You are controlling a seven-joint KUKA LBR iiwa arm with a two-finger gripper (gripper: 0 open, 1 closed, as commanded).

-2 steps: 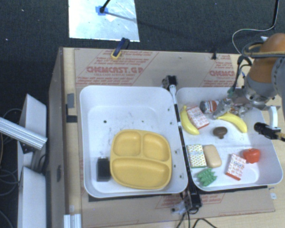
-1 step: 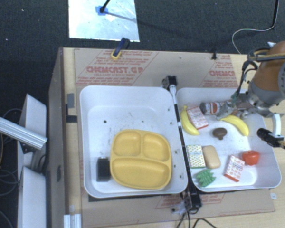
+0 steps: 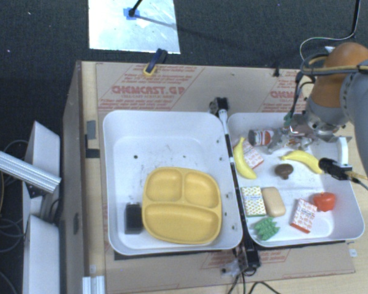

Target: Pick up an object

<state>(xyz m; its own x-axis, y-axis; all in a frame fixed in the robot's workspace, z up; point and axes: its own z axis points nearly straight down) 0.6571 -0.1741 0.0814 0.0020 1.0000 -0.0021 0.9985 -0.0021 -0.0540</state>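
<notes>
My gripper [image 3: 293, 139] hangs low over the back of the right bin [image 3: 353, 225], under the grey wrist and orange band. Just left of it lies a small can [image 3: 261, 138] on its side. A yellow banana [image 3: 302, 158] lies right in front of the gripper, with a brown lump [image 3: 284, 171] beside it. Nothing shows held in the gripper. A second banana [image 3: 240, 159] lies along the bin's left wall next to a small red-and-white box [image 3: 253, 158].
The right bin's front holds a green-and-white box [image 3: 253, 201], a tan bread piece [image 3: 273, 201], a green toy [image 3: 267, 228], a red-and-white box [image 3: 303, 215] and a red object [image 3: 324, 201]. The left bin [image 3: 119, 139] holds a yellow divided plate [image 3: 183, 205] and a black block [image 3: 133, 218].
</notes>
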